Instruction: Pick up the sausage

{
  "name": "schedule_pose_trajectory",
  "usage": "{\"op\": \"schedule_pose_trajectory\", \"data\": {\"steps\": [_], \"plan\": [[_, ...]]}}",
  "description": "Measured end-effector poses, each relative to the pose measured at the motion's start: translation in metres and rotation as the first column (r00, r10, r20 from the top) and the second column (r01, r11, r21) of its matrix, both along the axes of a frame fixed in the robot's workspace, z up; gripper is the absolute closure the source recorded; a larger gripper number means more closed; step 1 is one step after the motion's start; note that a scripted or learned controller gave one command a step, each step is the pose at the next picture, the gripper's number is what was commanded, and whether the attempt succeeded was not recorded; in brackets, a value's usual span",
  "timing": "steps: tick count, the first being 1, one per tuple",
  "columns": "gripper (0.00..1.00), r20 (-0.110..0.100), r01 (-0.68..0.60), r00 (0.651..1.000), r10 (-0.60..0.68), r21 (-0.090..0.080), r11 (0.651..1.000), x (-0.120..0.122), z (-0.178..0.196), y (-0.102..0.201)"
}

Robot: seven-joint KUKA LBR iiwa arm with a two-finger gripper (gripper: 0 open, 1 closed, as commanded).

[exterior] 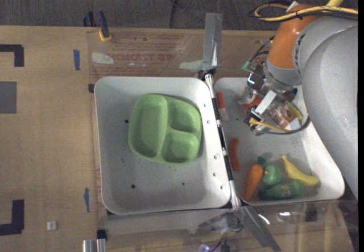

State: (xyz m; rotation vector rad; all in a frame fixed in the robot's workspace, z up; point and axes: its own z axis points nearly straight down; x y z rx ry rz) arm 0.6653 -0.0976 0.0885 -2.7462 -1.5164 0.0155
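At the right bin's [327, 148] near end, smooth plastic toys cluster — a tapered orange carrot [253, 180], a curved yellow banana [298, 173]. The slim red sausage [234, 154] lies along its left wall. Farther back the hand [263, 106] hovers — its grip I cannot tell.

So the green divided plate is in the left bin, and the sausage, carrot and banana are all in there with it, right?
Not quite. The green divided plate is in the left bin, but the sausage, carrot and banana lie in the right bin, as the camera view shows. The end effector is over that right bin too.
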Motion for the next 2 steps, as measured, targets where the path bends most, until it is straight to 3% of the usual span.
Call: {"op": "schedule_pose_trajectory", "data": {"steps": [1, 2], "plan": [[0.00, 0.002, -0.001, 1.000, 0.001, -0.002, 1.000, 0.000, -0.001, 0.000], [1.00, 0.010, -0.004, 1.000, 0.004, -0.004, 1.000, 0.002, 0.010, 0.001]]}}
